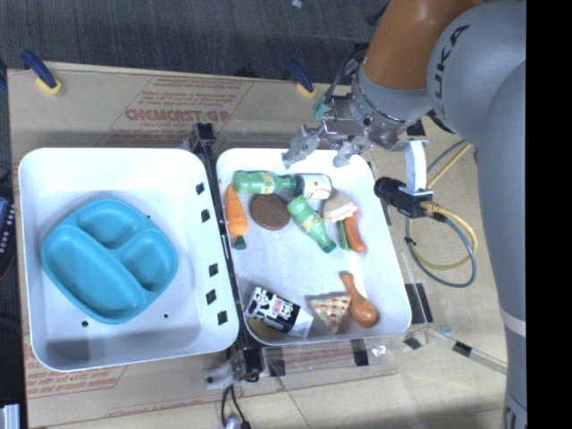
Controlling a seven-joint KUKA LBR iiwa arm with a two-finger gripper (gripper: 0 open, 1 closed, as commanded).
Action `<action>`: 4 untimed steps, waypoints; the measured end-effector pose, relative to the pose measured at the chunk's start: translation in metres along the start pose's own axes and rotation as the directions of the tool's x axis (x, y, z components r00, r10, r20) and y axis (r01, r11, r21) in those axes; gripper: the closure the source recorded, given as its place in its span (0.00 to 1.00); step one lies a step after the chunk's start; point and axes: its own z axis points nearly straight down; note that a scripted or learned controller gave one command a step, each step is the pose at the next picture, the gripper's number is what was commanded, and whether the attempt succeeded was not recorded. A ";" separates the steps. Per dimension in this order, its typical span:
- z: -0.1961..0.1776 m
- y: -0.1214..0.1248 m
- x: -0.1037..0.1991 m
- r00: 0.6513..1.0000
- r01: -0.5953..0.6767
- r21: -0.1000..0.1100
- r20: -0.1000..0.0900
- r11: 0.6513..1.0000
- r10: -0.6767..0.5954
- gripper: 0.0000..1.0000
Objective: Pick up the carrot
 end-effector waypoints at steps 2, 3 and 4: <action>0.191 -0.009 0.002 0.933 -0.359 0.002 0.001 0.933 0.359 0.00; 0.085 -0.024 0.071 0.960 -0.278 -0.007 -0.007 0.960 0.278 0.00; 0.091 -0.063 0.060 0.903 -0.429 0.008 0.002 0.903 0.429 0.00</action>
